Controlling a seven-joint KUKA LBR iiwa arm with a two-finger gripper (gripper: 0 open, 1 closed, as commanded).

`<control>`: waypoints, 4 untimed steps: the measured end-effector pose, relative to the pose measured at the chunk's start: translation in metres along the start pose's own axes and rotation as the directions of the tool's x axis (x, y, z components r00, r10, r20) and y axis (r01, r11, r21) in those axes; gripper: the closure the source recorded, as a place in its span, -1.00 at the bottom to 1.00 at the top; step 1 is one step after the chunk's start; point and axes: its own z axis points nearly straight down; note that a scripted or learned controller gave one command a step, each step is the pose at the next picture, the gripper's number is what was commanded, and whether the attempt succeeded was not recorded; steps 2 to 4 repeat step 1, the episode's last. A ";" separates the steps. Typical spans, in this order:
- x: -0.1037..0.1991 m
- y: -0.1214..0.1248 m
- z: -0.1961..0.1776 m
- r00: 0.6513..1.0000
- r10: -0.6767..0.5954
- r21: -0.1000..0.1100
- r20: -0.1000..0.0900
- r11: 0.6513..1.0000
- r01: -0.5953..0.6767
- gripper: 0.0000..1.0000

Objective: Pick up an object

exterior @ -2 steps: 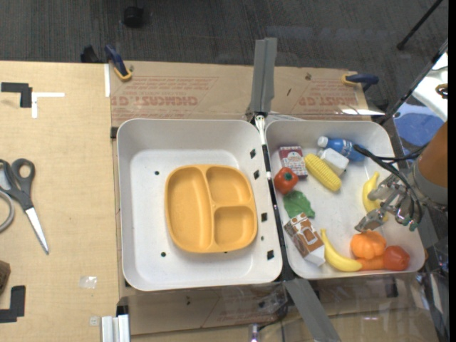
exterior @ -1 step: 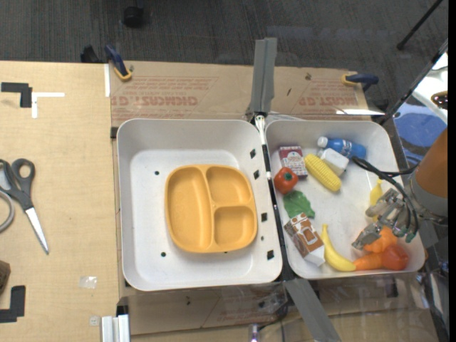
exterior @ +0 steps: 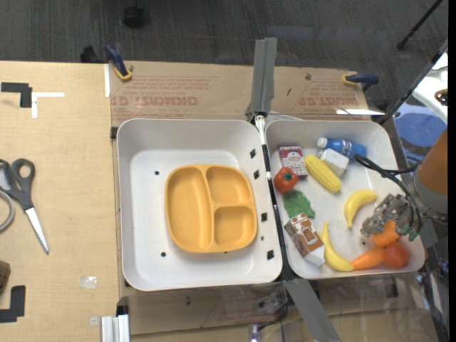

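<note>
Pincer (exterior: 388, 221) sits low in the right bin (exterior: 381, 130), at its near right corner, and you cannot tell from this slant how its tips stand or whether anything is caught in it; the grey mechanism is blurred against the toys beneath. Directly under and just beside it you see an orange round fruit (exterior: 385, 236), with a red-orange fruit (exterior: 397, 254) touching that one toward the bin's corner, and an orange carrot (exterior: 368, 260) lying just left of both. Your remaining items in that bin: a yellow banana (exterior: 358, 204) near the middle, a second banana (exterior: 335, 252) along the near wall, a corn cob (exterior: 323, 173), a red tomato (exterior: 285, 180), a green leafy piece (exterior: 299, 204), a small printed carton (exterior: 304, 235), a red packet (exterior: 291, 155) and a blue-and-white bottle (exterior: 340, 147) near the far wall. The left bin (exterior: 135, 212) holds a yellow divided plate (exterior: 211, 207), lying flat at its centre. On the tabletop (exterior: 64, 191), well left of both bins, a pair of grey scissors (exterior: 27, 199) lies closed.
</note>
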 end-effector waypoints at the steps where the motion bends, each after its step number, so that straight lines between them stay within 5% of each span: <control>1: 0.013 0.107 -0.118 0.990 -0.140 0.006 -0.007 0.990 0.140 1.00; 4: 0.013 0.107 -0.118 0.990 -0.140 0.006 -0.007 0.990 0.140 1.00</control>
